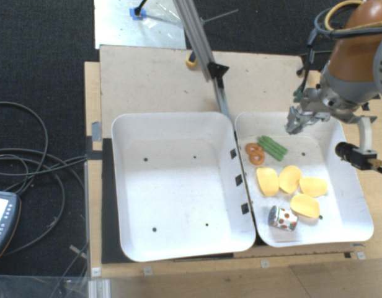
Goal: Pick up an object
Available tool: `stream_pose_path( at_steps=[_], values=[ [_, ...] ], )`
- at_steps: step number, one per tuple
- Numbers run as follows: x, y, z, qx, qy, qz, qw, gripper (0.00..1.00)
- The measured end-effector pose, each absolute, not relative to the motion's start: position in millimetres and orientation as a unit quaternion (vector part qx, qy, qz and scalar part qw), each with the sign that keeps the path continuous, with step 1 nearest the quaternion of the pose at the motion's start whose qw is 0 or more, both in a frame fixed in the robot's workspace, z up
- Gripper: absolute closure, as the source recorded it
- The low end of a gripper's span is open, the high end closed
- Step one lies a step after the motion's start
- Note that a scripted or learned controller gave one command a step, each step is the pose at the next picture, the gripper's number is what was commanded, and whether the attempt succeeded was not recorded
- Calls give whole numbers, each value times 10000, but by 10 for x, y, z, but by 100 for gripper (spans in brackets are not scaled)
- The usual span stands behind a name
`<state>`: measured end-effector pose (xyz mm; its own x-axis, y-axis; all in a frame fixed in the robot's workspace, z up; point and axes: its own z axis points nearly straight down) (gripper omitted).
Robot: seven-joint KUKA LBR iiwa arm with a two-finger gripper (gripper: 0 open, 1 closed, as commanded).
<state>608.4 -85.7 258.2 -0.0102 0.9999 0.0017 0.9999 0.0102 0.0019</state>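
Gripper (pixel 294 126), finger state indiscernible, poised over the far edge of the right bin (pixel 355 194), just beyond the green beans (pixel 273 147), presumably a pre-grasp position.

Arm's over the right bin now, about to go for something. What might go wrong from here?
1. The four flat yellow chips lie touching or overlapping, so the tool may drag a neighbour or slip off.
2. The green bean-shaped piece and orange rings sit close together near the bin's dividing wall; a descent there may hit the wall.
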Motion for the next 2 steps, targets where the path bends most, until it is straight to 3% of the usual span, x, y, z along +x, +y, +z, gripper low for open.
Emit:
stream_pose_path(
  at_steps=[2],
  values=[
    [6063,192,2419,7032,7110,7,-10,100]
  ],
)
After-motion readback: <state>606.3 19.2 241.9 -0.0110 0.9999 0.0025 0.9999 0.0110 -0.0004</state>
